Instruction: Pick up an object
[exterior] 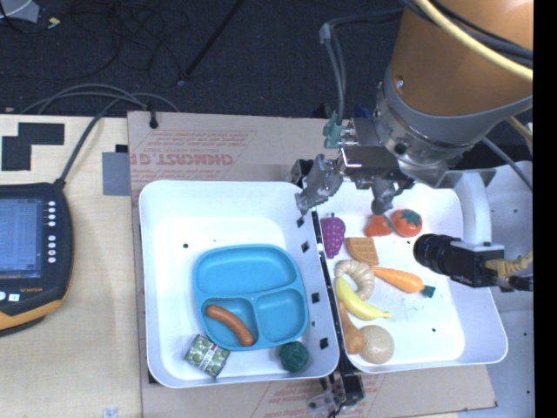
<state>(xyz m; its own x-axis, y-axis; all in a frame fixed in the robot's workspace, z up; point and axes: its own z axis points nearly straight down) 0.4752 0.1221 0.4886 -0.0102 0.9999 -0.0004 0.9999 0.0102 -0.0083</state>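
Cardboard covers the bench under 2 white bins, and the arm's pincer hangs over the top left corner of the right bin; whether it is spread or pinching anything cannot be told. Just below it lie purple grapes, with a tomato to its lower right, then a carrot and a banana further down. Well to its lower left, in the left bin, a blue tray carries a sausage.
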